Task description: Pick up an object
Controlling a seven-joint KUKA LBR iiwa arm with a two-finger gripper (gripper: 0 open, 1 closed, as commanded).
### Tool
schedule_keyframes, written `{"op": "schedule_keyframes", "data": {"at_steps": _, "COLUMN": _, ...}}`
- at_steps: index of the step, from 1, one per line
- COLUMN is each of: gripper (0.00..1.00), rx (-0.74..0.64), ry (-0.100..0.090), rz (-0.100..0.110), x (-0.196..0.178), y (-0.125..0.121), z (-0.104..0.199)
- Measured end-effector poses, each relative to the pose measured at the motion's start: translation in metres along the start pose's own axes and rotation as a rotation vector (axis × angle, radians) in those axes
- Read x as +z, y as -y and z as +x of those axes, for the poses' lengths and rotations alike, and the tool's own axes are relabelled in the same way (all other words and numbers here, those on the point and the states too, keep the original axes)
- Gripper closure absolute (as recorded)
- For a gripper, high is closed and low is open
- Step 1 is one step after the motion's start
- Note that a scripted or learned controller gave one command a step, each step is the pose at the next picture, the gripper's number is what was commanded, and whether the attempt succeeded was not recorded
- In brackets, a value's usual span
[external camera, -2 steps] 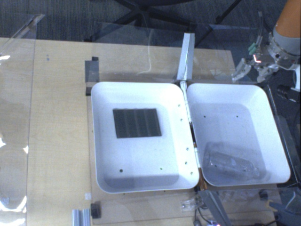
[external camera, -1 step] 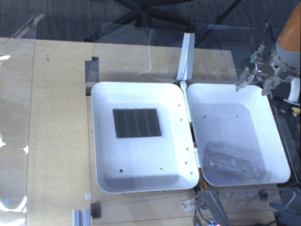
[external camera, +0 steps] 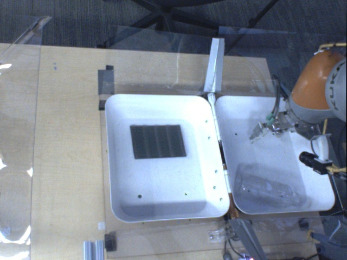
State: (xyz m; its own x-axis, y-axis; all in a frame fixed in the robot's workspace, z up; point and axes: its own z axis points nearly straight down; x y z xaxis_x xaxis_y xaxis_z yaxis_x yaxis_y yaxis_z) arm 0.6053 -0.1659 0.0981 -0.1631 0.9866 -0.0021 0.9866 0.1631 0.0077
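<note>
Pale matt wood-grain table (external camera: pixel 65 145); smooth, faintly glossy white plastic bins (external camera: pixel 162 210); dark ribbed matt pad (external camera: pixel 158 142); clear, perhaps plastic, object (external camera: pixel 268 188); glossy orange band (external camera: pixel 312 88); bare metal hand (external camera: pixel 265 126).

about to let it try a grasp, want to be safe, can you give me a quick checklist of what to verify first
1. Target present: a clear plastic object lies in the right bin, near its front. ok
2. Target outline: transparent and faint against the white floor. cannot tell
3. End effector position: over the rear of the right bin, not above the object. not ok
4. Object between the fingers: nothing seen there. not ok
5. Left bin: holds a dark ribbed flat block, apart from the arm. ok
</note>
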Motion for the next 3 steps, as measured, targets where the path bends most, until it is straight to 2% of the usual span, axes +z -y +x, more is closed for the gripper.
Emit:
{"op": "schedule_keyframes", "data": {"at_steps": 1, "gripper": 0.00, "rx": 0.102, "ry": 0.003, "rz": -0.003, "x": -0.095, "y": 0.017, "z": -0.028}}
{"op": "schedule_keyframes", "data": {"at_steps": 2, "gripper": 0.00, "rx": 0.312, "ry": 0.007, "rz": -0.009, "x": -0.191, "y": 0.058, "z": -0.031}}
{"op": "schedule_keyframes", "data": {"at_steps": 3, "gripper": 0.00, "rx": 0.262, "ry": -0.001, "rz": 0.005, "x": -0.043, "y": 0.083, "z": 0.044}}
